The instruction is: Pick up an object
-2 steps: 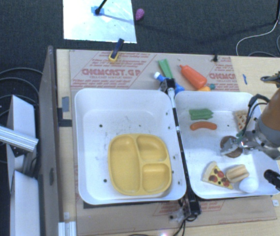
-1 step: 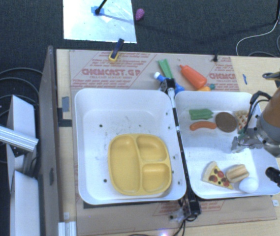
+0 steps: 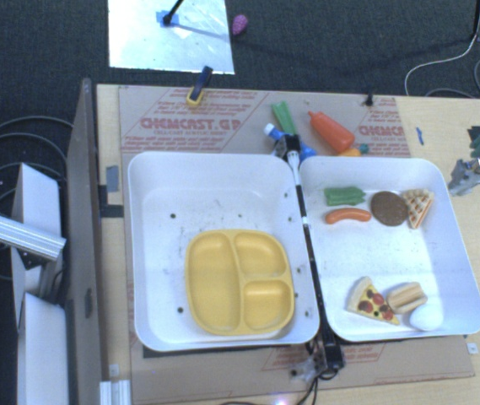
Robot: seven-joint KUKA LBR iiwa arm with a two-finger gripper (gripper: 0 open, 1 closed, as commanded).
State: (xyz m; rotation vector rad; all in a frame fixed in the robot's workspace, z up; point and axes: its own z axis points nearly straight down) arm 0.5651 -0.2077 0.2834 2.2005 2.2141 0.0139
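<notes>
The right bin holds several toy foods. Along its far side lie a green piece, a red sausage, a round brown patty and a waffle wedge. Near its front edge lie a pizza slice, a bread roll and a white egg. My gripper hangs at the view's right edge, beyond the right bin's far right corner and apart from every object. It is small and partly cut off.
The left bin holds a yellow divided plate. Behind the bins lie a green and blue toy, an orange carrot-like toy and a yellow-handled tool. Cables trail at the far right.
</notes>
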